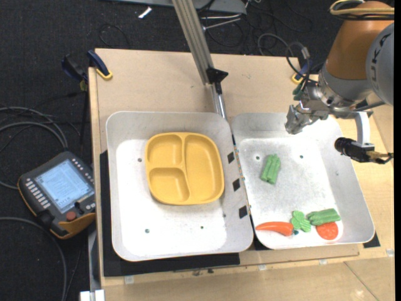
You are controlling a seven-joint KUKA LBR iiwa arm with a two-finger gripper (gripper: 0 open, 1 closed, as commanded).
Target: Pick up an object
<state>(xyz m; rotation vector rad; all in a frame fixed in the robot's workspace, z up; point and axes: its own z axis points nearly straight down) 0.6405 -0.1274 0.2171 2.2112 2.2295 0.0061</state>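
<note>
Black carpet strewn with cables surrounds a tan wooden bench [163, 80] bearing two shallow white bins. Centred in the left bin [125, 231] lies a yellow plastic plate with three compartments [185, 168]. On the right bin's [351, 193] floor a green ridged toy vegetable [271, 168] sits near the middle, while an orange toy carrot [276, 228], a green leafy toy piece [301, 221] and a red-and-green toy vegetable [326, 224] cluster along the near edge. Above that bin's far edge hangs the grey two-finger gripper [294, 125], nothing between its tips; whether they are spread is unclear.
</note>
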